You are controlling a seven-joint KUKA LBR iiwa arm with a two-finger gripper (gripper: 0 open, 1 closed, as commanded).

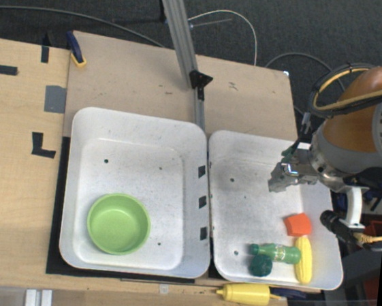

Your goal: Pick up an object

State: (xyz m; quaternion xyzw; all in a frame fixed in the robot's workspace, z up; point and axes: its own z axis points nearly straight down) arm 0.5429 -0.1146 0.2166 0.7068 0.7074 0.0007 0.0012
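My gripper (pixel 280 182) hangs over the upper right part of the right bin (pixel 245 155), with nothing visible between its fingers. Below it, toward the bin's right side, lies an orange block (pixel 298 225). Further down sit a yellow banana-shaped piece (pixel 304 258), a green bottle (pixel 274 252) lying on its side, and a dark teal object (pixel 260 265) against it. The left bin (pixel 139 129) holds a green bowl (pixel 118 223) in its lower left corner.
A yellow bottle-like object (pixel 246 294) lies on the bench just outside the right bin's front edge. A grey metal pole (pixel 181 31) slants down to the ridge between the bins. A yellow-and-blue clamp (pixel 76 49) sits at the board's back left corner.
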